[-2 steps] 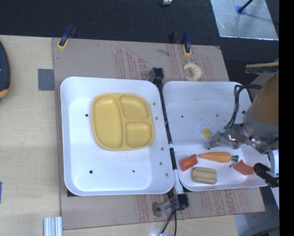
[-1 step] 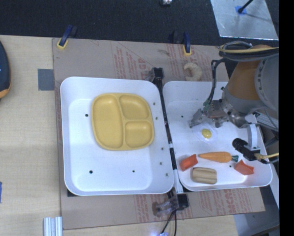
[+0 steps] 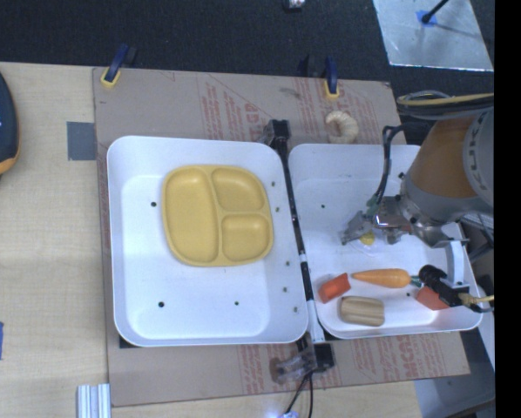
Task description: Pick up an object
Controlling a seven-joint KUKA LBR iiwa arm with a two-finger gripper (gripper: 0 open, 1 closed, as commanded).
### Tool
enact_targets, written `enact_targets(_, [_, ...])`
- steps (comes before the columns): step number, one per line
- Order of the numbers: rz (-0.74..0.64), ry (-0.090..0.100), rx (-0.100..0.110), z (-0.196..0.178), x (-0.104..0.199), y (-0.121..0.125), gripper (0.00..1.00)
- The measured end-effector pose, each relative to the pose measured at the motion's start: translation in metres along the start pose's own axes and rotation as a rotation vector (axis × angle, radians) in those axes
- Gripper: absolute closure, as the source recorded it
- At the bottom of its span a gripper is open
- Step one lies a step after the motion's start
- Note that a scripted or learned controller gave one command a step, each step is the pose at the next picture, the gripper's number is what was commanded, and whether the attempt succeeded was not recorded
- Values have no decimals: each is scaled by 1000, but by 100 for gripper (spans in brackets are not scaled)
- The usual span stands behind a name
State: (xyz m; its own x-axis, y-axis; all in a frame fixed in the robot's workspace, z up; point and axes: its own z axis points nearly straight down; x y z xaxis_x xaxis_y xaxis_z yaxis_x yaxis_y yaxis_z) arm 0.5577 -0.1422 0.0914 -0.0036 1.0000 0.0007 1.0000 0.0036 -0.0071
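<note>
two shallow white bins of smooth moulded plastic sit side by side on a sheet of brown cardboard (image 3: 199,103), which lies on a pale wood-grain bench. the left bin (image 3: 134,312) holds a matte yellow plate (image 3: 217,214) with rounded corners and three compartments. in the right bin (image 3: 326,177) the gripper (image 3: 362,232), a cluster of dull metal parts, hangs low over the bin floor with something small and yellow at its tip; whether its jaws are apart or together cannot be told. the things to pick lie along the near edge of the right bin: a glossy tapered orange carrot (image 3: 382,278), a small red wedge (image 3: 334,287) just left of it, a tan, rounded loaf-like block (image 3: 361,311) just below, and a red piece (image 3: 431,299) at the right, partly behind black cabling. a pale knobbly ring-shaped object (image 3: 341,126) rests on the cardboard beyond the bin.
</note>
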Motion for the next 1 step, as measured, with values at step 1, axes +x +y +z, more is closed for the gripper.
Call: enact_targets(1, [-3, 0, -3, 0, 14, 4, 0])
